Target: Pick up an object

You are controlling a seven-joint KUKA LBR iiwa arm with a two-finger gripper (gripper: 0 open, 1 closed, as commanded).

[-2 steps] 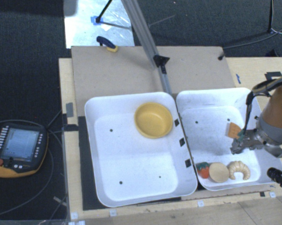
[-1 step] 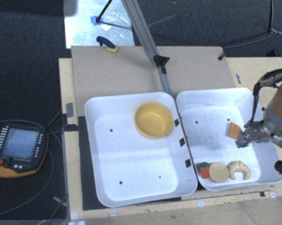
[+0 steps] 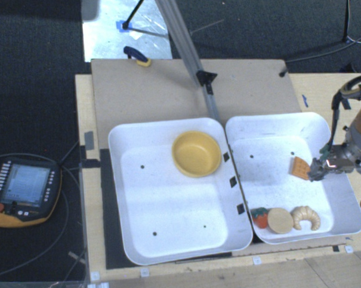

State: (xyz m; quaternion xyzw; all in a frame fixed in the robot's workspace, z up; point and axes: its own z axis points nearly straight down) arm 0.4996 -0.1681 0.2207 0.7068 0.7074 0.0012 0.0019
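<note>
Two white bins: left bin (image 3: 130, 232), right bin (image 3: 269, 127). One yellow bowl (image 3: 196, 153) in left. Right bin: one orange cracker (image 3: 299, 167) touching claw (image 3: 316, 173), claw state unclear; three items along near wall.

End effector (image 3: 316, 170) beside orange cracker (image 3: 300, 167)

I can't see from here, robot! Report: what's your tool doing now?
Tool low in right bin, beside orange cracker. Grip not confirmed. Croissant, round biscuit lie apart, near front wall. Nothing blocking.
</note>
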